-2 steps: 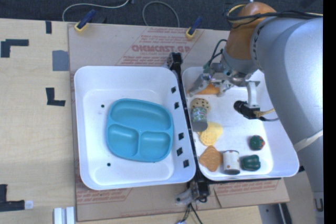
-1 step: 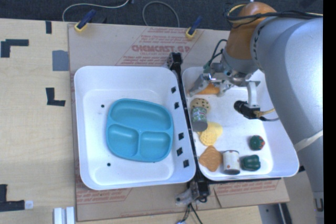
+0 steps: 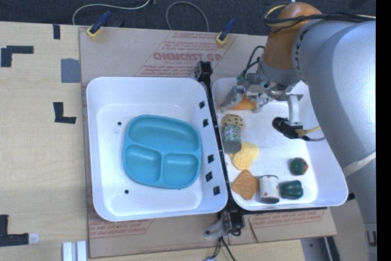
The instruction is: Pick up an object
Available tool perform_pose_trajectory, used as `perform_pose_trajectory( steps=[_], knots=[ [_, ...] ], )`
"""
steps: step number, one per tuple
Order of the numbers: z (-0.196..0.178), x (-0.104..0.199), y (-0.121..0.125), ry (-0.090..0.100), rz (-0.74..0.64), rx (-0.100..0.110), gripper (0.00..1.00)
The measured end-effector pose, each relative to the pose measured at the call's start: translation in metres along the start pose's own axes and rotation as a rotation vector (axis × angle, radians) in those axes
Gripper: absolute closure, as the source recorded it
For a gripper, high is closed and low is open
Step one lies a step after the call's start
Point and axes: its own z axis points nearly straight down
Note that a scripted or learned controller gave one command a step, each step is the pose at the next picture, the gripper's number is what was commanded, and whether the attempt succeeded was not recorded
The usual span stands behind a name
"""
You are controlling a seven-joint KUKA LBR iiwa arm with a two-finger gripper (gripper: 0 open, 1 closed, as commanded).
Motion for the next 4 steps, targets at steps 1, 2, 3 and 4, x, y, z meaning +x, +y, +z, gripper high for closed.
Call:
perform_pose_trajectory(
  steps=[1,2,3,4],
  knots=[
    [-0.0001,0.0003,0.0,-0.001,0.001,0.0,0.0],
    [-0.004,0.0008,-0.0011,-0.002,0.002,-0.006,0.0],
    [-0.0003,-0.0003,0.0,-0.001,0.0,0.0,0.0],
    [-0.0004,0.0012,-0.0002,-0.005,0.002,-0.001,0.0]
  ],
)
